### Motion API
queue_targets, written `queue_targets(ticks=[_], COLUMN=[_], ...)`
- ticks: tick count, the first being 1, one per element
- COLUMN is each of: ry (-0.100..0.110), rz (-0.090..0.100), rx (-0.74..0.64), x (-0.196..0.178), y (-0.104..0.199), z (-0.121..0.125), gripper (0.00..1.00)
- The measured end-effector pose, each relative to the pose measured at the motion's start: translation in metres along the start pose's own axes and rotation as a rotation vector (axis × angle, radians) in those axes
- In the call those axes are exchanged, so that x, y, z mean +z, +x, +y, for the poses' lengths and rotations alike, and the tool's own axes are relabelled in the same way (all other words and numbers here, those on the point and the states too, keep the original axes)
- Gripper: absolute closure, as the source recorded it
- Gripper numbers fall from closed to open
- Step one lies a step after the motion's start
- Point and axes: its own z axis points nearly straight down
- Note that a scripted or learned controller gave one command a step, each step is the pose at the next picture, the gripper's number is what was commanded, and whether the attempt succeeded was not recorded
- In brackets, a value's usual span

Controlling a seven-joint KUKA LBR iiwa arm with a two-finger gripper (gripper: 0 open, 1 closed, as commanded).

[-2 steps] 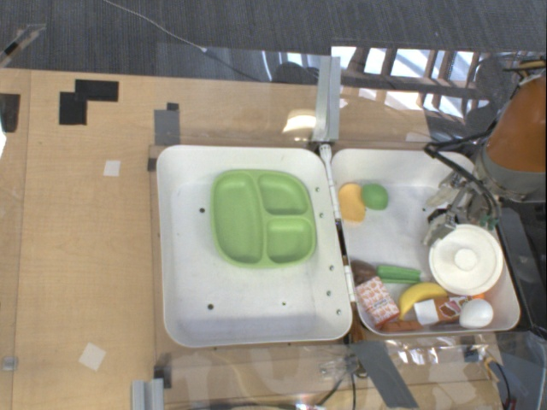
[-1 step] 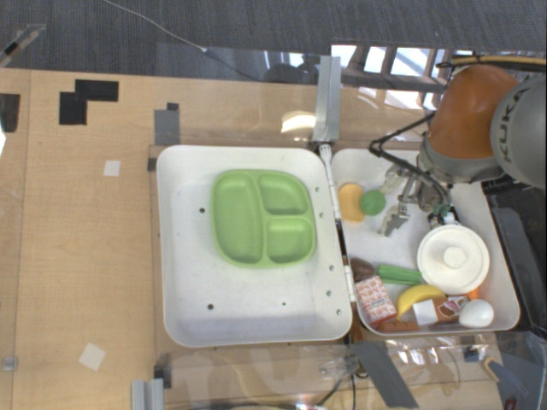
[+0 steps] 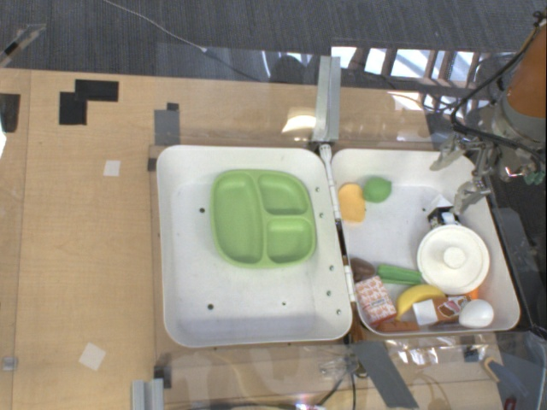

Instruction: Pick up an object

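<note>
Hovering at the right bin's (image 3: 511, 267) far edge, the gripper (image 3: 472, 196) — finger state cannot be told — risks clipping the white lidded pot (image 3: 453, 259) or the crowded banana (image 3: 419, 297) beside it.

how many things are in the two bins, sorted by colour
Green: 3 – divided plate, round piece, long piece
Yellow or orange: 2 – rounded piece, banana
White: 3 – round lidded container, egg-shaped piece, small block
Red and white: 1 – patterned packet
Total: 9; a brownish item beneath the banana is too hidden to count.
</note>
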Motion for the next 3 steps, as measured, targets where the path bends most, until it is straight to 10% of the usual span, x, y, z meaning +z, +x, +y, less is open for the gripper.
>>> queue_targets(ticks=[1, 2, 3], ry=[-0.005, 0.0, -0.002], rz=[0.005, -0.004, -0.004], rx=[0.12, -0.179, -0.411], x=[0.111, -0.034, 0.111], y=[-0.04, -0.018, -0.042], z=[0.083, 0.044, 0.043], gripper=[0.0, 0.0, 0.0])
